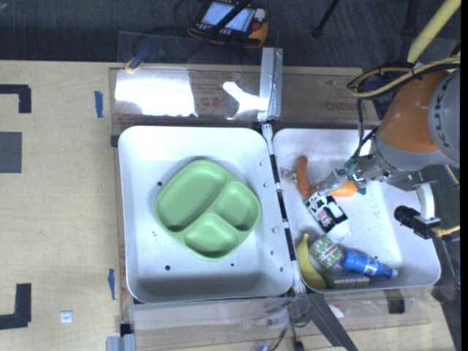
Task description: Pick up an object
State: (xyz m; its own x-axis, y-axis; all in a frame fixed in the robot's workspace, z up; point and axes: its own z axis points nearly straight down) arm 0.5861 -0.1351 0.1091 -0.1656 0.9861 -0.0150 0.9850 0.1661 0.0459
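Grey and orange-banded, the arm (420, 123) is reached in from the right — its hand (344, 178) is lowered over the right bin (409, 262), grip state indiscernible.

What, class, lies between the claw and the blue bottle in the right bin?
The black-and-white carton lies between the claw and the blue bottle, just below the claw; an orange piece sits beside the claw.

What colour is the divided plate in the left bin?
Light green, seen clearly in the camera view: the divided plate.
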